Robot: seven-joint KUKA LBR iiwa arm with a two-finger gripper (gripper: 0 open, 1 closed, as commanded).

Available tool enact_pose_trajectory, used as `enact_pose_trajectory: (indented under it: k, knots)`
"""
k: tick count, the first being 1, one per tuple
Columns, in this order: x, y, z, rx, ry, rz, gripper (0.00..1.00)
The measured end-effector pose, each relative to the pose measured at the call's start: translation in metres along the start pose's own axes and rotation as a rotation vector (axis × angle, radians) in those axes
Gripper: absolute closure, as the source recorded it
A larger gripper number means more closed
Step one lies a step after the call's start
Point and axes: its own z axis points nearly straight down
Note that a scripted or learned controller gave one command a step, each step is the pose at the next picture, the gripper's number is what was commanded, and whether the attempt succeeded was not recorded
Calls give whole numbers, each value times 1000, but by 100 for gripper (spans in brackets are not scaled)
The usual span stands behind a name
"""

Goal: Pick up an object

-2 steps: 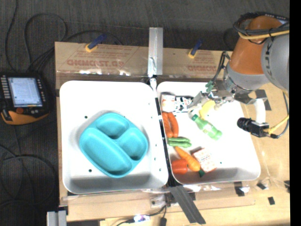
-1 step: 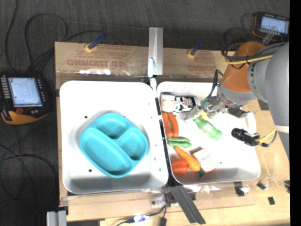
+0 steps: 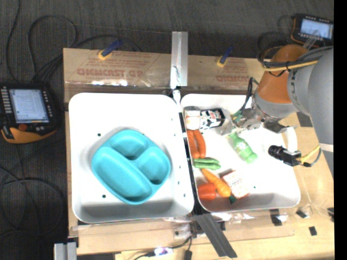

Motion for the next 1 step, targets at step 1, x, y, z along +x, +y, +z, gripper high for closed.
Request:
enact_pose_trajectory:
  k: [1]
  knots:
    - [53,64,-99,9,4,-94,100]
